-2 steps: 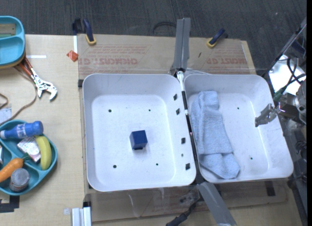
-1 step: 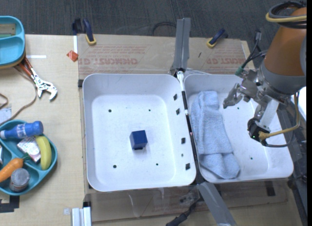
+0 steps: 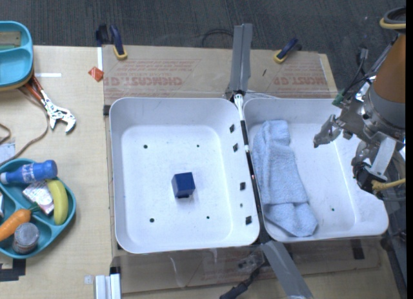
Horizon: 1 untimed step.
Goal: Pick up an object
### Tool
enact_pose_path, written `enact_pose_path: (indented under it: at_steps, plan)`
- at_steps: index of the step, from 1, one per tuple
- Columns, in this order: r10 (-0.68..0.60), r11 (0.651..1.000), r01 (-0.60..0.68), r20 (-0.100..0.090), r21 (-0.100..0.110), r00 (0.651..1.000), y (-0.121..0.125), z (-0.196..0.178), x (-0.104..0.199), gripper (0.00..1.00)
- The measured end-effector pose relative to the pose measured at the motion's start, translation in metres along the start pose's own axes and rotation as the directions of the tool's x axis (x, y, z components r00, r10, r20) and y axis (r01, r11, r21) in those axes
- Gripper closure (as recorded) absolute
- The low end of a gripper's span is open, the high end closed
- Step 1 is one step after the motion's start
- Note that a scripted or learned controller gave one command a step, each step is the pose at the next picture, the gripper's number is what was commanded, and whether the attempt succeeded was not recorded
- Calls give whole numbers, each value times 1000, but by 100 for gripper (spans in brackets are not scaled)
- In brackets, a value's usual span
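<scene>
Far left of frame: blue tray (image 3: 39, 239) on the desk (image 3: 71, 155) with a bottle (image 3: 26, 172), banana (image 3: 59, 202) and carrot (image 3: 13, 223); wrench (image 3: 57, 114) above it. Left bin (image 3: 122, 162), centre frame: small blue cube (image 3: 184, 185) sits alone just below the bin's middle, well apart from all four walls, open floor all round it. Right bin (image 3: 348, 217): light-blue towel (image 3: 281, 178) lies crumpled along its left side, close to the divider between the bins; floor right of the towel is bare. Arm (image 3: 390, 84) comes in at the right edge, wrist over the right bin's right wall, tool (image 3: 326, 135) pointing left above the upper bare floor, near the towel but apart from it. Tool state: cannot tell.
</scene>
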State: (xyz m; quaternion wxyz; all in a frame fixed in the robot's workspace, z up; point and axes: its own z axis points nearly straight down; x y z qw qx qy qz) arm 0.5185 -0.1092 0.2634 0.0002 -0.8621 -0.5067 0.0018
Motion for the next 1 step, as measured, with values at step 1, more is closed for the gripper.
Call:
enact_pose_path:
  at_steps: [1]
  plan:
    - [40, 999, -40, -1, -1, 999, -7, -21, -13, 0]
